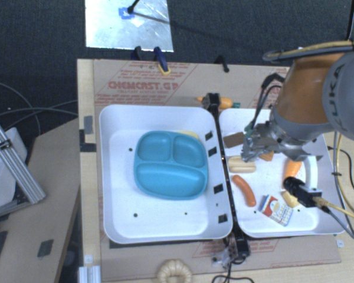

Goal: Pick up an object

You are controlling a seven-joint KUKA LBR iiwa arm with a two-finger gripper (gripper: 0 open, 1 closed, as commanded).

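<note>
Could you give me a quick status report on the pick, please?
Gripper low over right bin, nothing seen held. Bun just beneath, sausage nearby. Blue tray sits in left bin.

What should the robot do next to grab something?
Probably lower the gripper a little onto the pale bun just beneath it. The gripper hangs over the right bin with nothing seen between its fingers, and that bun lies closest, apart from the red sausage.

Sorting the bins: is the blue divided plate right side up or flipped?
Right side up. The blue divided plate lies flat in the left bin, its three compartments facing upward.
</note>
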